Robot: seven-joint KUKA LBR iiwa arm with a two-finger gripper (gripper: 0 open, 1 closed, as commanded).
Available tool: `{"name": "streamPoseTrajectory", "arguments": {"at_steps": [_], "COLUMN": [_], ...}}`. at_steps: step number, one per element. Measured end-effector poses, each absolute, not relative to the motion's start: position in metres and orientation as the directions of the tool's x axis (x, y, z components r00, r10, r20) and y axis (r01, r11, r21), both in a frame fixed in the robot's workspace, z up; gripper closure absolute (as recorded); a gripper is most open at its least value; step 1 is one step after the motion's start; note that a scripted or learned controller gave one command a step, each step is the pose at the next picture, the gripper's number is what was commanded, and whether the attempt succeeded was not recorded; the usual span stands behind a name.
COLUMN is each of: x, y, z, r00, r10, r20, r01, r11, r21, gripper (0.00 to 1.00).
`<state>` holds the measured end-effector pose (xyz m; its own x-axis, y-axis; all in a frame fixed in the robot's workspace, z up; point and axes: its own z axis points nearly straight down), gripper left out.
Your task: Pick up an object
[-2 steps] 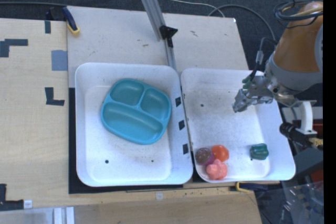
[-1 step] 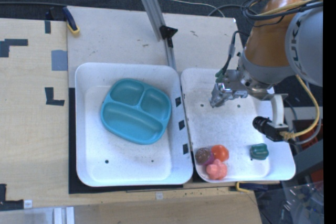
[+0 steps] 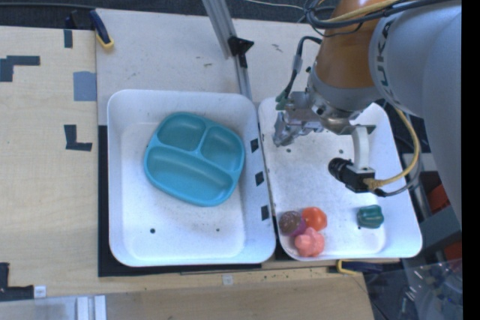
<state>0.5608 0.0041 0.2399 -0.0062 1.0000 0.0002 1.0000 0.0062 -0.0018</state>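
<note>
My gripper (image 3: 283, 133) hangs over the upper left part of the right bin (image 3: 341, 251), near the divider between the bins. Nothing shows between its fingers. At the bin's near edge lie a dark purple object (image 3: 290, 222), an orange-red object (image 3: 314, 219) and a pink object (image 3: 308, 242), all touching one another. A small dark green object (image 3: 370, 217) rests apart from them to the right. These objects are well below the gripper in the view.
The left bin (image 3: 127, 236) holds a blue divided plate (image 3: 195, 158). A slanted metal bar (image 3: 214, 0) runs from the top down to the bins' shared edge. A black fitting with a yellow cable (image 3: 352, 174) juts from the arm over the right bin.
</note>
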Motion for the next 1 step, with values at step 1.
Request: {"name": "streamPoseTrajectory", "arguments": {"at_steps": [1], "x": [0.5771], "y": [0.0627], "z": [0.2425], "r00": [-0.007], "r10": [1.0], "r20": [0.002], "r01": [1.0], "r11": [0.007], "r21": [-0.001], "gripper": [1.0]}}
